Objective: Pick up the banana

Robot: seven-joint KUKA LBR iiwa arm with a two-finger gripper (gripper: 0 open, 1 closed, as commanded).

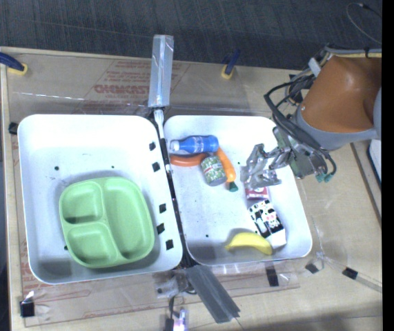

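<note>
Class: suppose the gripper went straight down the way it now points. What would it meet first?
Probably the black-and-white box lying just beneath the gripper, not the banana nearer the bin's front edge. Depth is unclear.

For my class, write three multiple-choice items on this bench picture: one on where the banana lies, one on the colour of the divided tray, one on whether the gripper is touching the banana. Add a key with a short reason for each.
1. Where does the banana lie?
A. In the left bin beside the tray
B. In the right bin, near its front edge
C. On the bench outside both bins

2. What colour is the divided tray?
A. Green
B. Blue
C. Orange

3. How does the gripper stand to the banana?
A. It holds the banana
B. It rests on the banana
C. It is apart from it, farther back in the bin

Key: 1 B, the banana sits by the right bin's front wall. 2 A, the tray in the left bin is light green. 3 C, a black and white box lies between gripper and banana.
</note>
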